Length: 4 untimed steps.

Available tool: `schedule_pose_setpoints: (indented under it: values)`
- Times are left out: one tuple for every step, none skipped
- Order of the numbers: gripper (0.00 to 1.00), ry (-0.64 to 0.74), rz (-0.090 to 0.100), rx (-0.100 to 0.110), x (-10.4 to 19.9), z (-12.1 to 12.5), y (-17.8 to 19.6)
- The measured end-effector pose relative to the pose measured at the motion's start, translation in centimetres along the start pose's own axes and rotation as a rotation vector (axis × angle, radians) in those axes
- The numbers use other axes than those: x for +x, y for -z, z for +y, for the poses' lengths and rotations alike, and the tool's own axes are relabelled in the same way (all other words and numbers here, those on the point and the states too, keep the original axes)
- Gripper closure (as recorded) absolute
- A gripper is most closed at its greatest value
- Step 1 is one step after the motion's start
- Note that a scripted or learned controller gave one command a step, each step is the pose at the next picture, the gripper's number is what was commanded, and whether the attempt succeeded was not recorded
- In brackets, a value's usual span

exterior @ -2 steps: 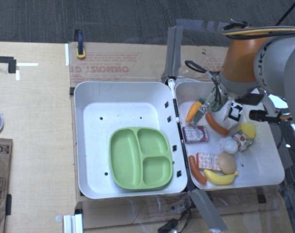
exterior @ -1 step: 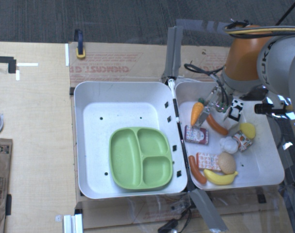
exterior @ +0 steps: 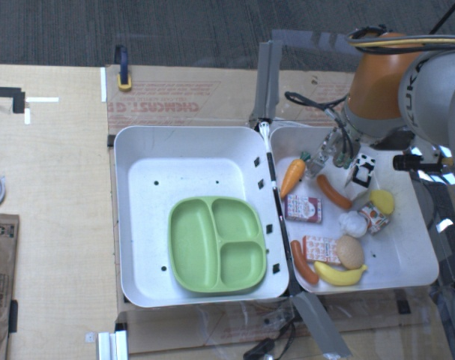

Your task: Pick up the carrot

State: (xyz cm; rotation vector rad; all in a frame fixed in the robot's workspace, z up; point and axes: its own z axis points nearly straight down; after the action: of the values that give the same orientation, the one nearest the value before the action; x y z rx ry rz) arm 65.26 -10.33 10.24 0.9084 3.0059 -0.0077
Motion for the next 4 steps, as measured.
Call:
schedule_pose_setpoints:
  values:
    - [0.00, -0.001, 0.000, 0.000, 0.0, 0.0, 0.0]
    - [0.00, 0.213, -0.001, -0.006, 0.4, 0.2, -0.9]
    - [0.00, 0.213, -0.001, -0.006, 0.4, 0.2, -0.9]
    - [0.00, 0.539, -0.001, -0.007, 2.6, -0.7, -0.9]
